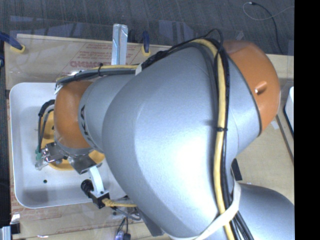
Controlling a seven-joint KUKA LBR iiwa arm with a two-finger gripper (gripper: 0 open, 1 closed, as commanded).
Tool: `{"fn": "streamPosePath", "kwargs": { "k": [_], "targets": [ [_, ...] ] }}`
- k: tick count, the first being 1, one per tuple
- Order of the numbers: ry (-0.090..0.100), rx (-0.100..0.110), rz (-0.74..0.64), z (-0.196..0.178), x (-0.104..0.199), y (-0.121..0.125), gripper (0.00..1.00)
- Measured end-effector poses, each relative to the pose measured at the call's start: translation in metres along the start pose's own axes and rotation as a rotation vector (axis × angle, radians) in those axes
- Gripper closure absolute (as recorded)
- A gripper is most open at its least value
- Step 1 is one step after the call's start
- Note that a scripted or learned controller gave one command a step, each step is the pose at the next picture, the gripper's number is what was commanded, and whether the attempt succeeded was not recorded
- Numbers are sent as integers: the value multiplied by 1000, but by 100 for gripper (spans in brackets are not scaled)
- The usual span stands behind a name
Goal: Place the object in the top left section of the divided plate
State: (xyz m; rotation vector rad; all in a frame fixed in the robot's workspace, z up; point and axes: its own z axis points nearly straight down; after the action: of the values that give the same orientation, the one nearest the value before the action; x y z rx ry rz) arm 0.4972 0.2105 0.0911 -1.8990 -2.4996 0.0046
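One yellow plate edge under the arm.

The arm spreads over most of the frame, its broad grey housing running from the lower right toward the centre left. An orange joint cap sits at the upper right, and a yellow and black cable bundle runs down along the grey shell. At the centre left the orange wrist band curves downward. Below it, at the lower left, the end effector points down; its fingers are hidden by the wrist above.
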Motion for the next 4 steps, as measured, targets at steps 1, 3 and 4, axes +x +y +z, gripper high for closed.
{"fn": "streamPosePath", "kwargs": {
  "k": [1,3,4],
  "targets": [
    [1,10,-7,-6,1,-2,100],
    [-7,-7,-582,-2,-5,-3,100],
    [-8,-6,-1133,-3,-21,-16,100]
  ]
}}
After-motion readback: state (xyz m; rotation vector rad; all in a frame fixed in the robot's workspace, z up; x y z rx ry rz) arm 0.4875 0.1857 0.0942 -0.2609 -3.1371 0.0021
